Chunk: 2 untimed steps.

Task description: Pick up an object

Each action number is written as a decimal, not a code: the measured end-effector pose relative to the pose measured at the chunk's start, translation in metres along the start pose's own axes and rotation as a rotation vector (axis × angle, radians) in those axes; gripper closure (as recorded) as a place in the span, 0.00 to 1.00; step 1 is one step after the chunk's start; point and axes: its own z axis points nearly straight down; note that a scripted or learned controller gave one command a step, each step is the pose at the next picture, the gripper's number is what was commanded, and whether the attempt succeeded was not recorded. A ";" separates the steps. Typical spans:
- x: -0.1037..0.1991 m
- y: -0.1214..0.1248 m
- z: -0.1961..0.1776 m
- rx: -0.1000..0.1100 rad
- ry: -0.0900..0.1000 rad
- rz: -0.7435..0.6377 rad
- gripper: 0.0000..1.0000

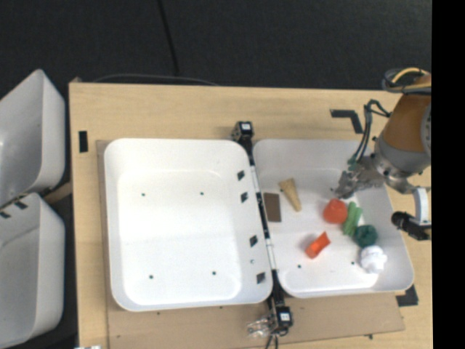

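You are seeing the arm [407, 133] being cut off at the right edge, and its gripper [347, 185] is appearing too small and blurred to read. The green object [357, 224] is blurring against the orange-red ball [335, 211].

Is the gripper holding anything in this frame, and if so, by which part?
Nothing visible is held. The gripper sits in the right bin, just above the orange-red lump, with nothing seen between its tips.

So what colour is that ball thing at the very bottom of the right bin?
White ball, clearest in the camera view.
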 end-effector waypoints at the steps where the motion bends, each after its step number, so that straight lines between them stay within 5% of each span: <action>1: 0.002 -0.045 0.012 0.007 0.002 0.000 1.00; 2: 0.003 0.033 0.011 -0.004 0.001 -0.006 1.00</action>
